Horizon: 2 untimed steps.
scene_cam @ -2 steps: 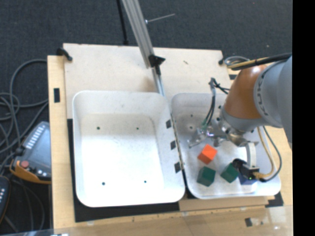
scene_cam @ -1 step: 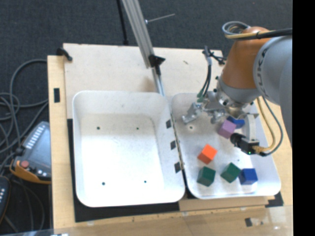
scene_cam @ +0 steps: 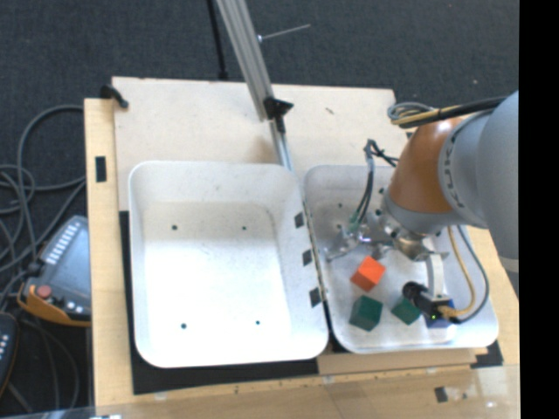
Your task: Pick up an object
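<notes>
The arm comes in from the right and hangs over the right bin (scene_cam: 345, 190), its orange band (scene_cam: 419, 168) sitting above the wrist. The gripper (scene_cam: 384, 238) is down low in that bin, and its working end is a tangle of metal brackets and cables from this angle. Whether the claw is spread or pinched together cannot be told here.

Now the candidates. An orange cube (scene_cam: 369, 274) lies just below the gripper in the view, toward the near edge of the bench, very close to the tool, though contact cannot be confirmed. Nearer still to the front wall sit two dark green blocks: one green cube (scene_cam: 366, 313) straight below the orange one, and a second green block (scene_cam: 406, 311) to its right, beside a black fitting on the arm's cabling.

The orange cube looks the likeliest target, being nearest the claw; it is turned corner-on, so no long axis to line up with.

The left bin (scene_cam: 210, 260) shows only its white floor. The wrist and cable loom hide part of the right bin's floor, and anything beneath them is unreadable.
</notes>
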### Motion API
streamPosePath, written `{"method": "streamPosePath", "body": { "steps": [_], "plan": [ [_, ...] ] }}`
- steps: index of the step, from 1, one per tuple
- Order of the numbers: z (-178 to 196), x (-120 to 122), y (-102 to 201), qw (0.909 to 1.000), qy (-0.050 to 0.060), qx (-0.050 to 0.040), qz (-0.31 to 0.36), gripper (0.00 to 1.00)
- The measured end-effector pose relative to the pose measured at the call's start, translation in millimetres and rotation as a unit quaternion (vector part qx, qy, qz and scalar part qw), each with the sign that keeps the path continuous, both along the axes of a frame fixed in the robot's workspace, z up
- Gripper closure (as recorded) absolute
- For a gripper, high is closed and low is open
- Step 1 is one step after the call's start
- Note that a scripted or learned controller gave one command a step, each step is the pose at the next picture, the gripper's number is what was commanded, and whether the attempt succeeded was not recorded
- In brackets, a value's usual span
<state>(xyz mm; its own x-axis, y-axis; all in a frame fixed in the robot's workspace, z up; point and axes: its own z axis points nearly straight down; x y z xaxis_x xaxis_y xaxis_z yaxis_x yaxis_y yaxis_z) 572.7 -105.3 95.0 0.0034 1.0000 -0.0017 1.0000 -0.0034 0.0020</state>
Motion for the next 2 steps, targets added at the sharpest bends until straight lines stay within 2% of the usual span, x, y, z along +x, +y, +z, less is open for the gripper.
{"method": "streamPosePath", "body": {
  "steps": [1,2],
  "plan": [
    [42.7,53.6,13.5,1.0,-0.003,0.0002,0.004,0.0],
    [51.0,51.1,10.9,1.0,0.0,-0.0006,0.004,1.0]
  ]
}}
